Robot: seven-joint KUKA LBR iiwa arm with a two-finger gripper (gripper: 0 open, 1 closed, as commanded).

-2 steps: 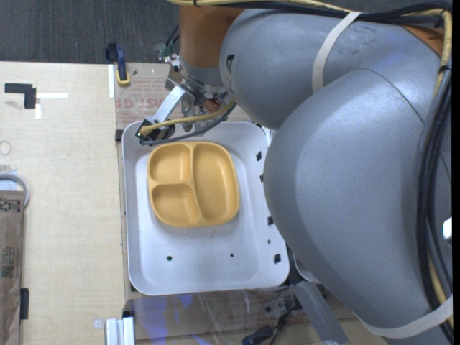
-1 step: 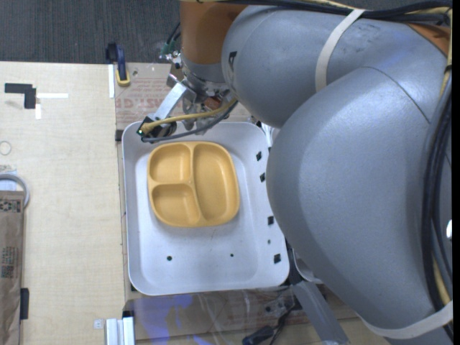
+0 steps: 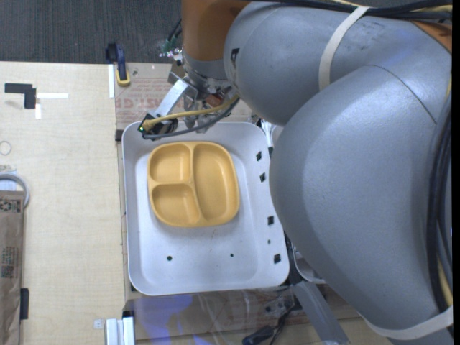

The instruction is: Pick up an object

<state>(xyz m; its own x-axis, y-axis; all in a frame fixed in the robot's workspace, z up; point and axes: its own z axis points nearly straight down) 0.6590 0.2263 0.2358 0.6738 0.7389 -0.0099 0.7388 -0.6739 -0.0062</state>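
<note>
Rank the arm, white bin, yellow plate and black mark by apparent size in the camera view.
1. Arm, though nearness to the camera inflates it.
2. White bin.
3. Yellow plate.
4. Black mark.

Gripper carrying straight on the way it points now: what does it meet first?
Probably the floor of the white bin near its upper rim, beside the yellow three-compartment plate; depth under the gripper is unclear.

Nothing was really readable: red print on the cardboard (image 3: 146, 95) and the brown bag (image 3: 8, 250) label were too blurry.
</note>
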